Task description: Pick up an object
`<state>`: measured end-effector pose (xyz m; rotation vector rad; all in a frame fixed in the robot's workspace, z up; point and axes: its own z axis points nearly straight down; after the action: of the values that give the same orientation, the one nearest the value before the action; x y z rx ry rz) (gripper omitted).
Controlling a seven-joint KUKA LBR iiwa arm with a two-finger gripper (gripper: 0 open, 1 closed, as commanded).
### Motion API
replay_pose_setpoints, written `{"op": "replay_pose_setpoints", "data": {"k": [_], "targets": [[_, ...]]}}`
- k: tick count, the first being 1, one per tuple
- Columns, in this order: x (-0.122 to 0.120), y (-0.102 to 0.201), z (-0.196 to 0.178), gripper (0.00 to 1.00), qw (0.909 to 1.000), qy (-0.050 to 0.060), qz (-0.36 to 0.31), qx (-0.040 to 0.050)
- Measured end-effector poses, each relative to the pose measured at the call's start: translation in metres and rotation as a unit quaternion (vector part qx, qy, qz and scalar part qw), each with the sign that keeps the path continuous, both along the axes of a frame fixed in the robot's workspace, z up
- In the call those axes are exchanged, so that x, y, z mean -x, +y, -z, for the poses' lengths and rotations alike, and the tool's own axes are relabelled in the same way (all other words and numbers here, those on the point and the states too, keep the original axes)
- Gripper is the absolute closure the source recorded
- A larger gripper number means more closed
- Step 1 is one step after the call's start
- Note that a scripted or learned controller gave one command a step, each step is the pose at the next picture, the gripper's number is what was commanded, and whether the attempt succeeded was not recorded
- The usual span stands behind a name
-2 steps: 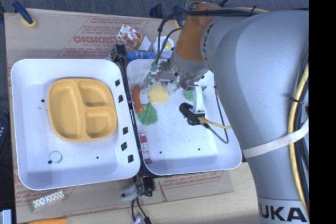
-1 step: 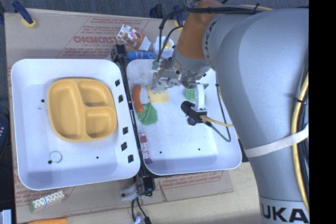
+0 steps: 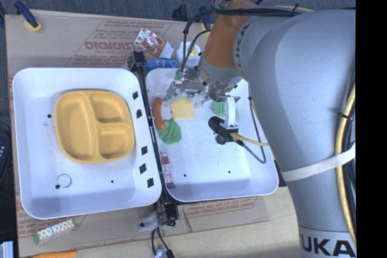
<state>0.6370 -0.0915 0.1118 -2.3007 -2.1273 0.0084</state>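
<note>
In the camera view, the fingers (image 3: 195, 89) hang low in the right white bin (image 3: 208, 181); their spread cannot be told. Just beside them lies a pale yellow flat block (image 3: 182, 109), crowded by an orange sausage-shaped toy (image 3: 158, 113) and a green leafy piece (image 3: 170, 133), so a grasp could snag a neighbour or slip.

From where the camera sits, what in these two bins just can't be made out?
- Pincer: the grey arm's wrist covers it; its grip is unreadable.
- Right white bin: the arm hides its far right corner.
- Green-and-white item: partly under the wrist, too small to name.
- Small round thing in the left white bin: too faint to identify.
</note>
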Motion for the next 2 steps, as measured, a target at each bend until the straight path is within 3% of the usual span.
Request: {"op": "replay_pose_setpoints", "data": {"k": [1,2], "targets": [[0.015,-0.007,0.020,0.00,0.9920,-0.002,0.126,0.0012],[0.015,-0.006,0.010,1.00,0.9924,0.000,0.123,0.0004]]}}
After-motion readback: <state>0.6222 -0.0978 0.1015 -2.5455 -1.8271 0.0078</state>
